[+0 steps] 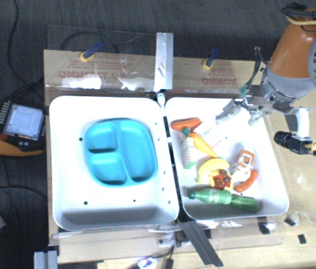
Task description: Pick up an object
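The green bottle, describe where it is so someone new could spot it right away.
Look in the right bin, along its near edge. The green bottle lies on its side there, just below the banana. It is the only green, long thing among orange and yellow toy foods.

Dark grey carpet floor [28, 15]; wooden bench [306, 178]; black cables [6, 4].

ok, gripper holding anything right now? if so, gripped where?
Nothing held. The gripper hangs open over the right bin's far corner, with nothing between its fingers. The carrot, green bottle and the rest lie in the bin, apart from it.
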Robot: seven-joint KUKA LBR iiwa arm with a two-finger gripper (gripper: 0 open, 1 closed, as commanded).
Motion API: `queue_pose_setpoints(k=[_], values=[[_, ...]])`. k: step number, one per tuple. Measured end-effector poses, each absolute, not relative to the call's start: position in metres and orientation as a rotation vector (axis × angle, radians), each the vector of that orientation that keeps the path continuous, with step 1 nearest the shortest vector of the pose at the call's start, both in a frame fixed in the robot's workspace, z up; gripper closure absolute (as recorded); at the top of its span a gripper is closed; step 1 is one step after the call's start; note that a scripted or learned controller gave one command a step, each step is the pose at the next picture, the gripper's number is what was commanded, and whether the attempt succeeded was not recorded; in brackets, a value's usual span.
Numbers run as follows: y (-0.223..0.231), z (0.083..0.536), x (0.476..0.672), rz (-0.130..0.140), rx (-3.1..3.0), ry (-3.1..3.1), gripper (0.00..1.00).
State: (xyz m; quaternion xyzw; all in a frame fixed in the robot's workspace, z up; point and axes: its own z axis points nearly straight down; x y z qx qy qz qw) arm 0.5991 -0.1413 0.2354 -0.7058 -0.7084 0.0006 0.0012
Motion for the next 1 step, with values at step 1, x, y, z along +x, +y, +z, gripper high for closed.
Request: queue_pose_setpoints(k=[1], values=[[-0.1114,0.1072,0.5987,-0.002,-1.848,-2.546,0.0]])
